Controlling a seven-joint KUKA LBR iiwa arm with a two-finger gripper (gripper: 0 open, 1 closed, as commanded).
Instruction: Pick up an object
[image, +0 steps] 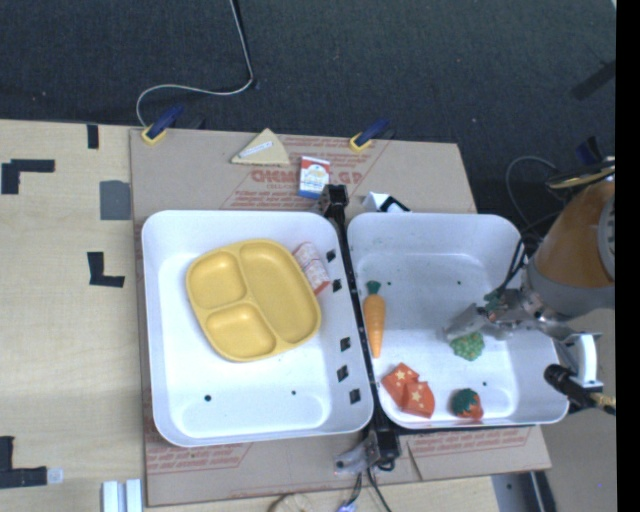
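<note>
Red toys (408, 390) are located at the right bin's (430, 240) front, a carrot (374, 318) beyond; the gripper (470, 328) is positioned touching green broccoli (467, 347); its state cannot be determined.

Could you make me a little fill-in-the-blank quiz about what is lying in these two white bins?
1. The yellow divided plate lies in the ____ bin.
2. The carrot lies in the right bin, near the divider, with its green top pointing ____ the camera.
3. The gripper is just above a small ____ broccoli-like toy.
4. The plate has ____ compartments.

Missing words: left; away from; green; three
</note>
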